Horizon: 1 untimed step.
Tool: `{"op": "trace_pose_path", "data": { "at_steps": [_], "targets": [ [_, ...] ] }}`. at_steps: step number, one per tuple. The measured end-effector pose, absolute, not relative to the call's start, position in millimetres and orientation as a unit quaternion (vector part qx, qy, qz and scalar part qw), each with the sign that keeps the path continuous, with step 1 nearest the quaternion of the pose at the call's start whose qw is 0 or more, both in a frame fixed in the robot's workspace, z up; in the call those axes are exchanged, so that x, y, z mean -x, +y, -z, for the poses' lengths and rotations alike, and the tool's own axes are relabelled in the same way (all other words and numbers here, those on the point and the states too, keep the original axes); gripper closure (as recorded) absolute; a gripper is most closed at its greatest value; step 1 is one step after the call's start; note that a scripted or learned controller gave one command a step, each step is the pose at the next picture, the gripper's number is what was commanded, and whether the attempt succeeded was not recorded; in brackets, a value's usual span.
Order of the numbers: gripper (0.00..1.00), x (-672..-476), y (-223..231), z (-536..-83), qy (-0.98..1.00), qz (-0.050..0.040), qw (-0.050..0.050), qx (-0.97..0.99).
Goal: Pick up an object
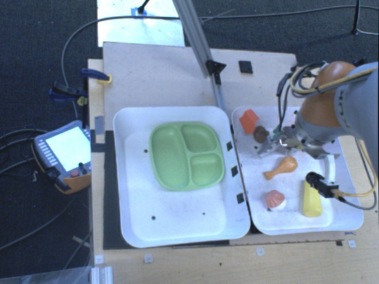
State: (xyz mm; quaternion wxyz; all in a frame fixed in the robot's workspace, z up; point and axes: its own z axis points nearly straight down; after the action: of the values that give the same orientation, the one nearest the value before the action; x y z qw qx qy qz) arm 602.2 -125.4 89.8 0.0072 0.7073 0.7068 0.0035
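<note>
bottom-edge items first: yellow block (312,201) and a small red-and-white piece (275,200) sit along the near side of the right bin (349,222).

gripper (267,146) is low over that bin's upper-middle, fingers pointing toward the divider between the bins. can't tell if they're spread or pressed together, too small and cluttered. nothing visibly between them, so not calling a hold.

closest candidates:
- dark brown round object (260,134) just above the tips, looks touching or nearly so
- orange drumstick toy (282,167) just below, long axis running diagonal, fat end up-right, thin end down-left
- red-orange block (249,121) a bit further up-left, near the bin's far corner

judgement: brown object is the likely target. it lies slightly to the far side of the tips, so the move turns on a small shift that way before closing. drumstick is second choice, and its axis would need wrist rotation.

left bin (136,218) holds a green divided plate (188,156), well apart from the arm.
</note>
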Motion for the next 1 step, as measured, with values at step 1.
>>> {"op": "trace_pose_path", "data": {
  "at_steps": [1],
  "targets": [
    [1.00,-601.3,-125.1,-99.4,0.707,-0.0025,0.007,-0.707]
  ]
}}
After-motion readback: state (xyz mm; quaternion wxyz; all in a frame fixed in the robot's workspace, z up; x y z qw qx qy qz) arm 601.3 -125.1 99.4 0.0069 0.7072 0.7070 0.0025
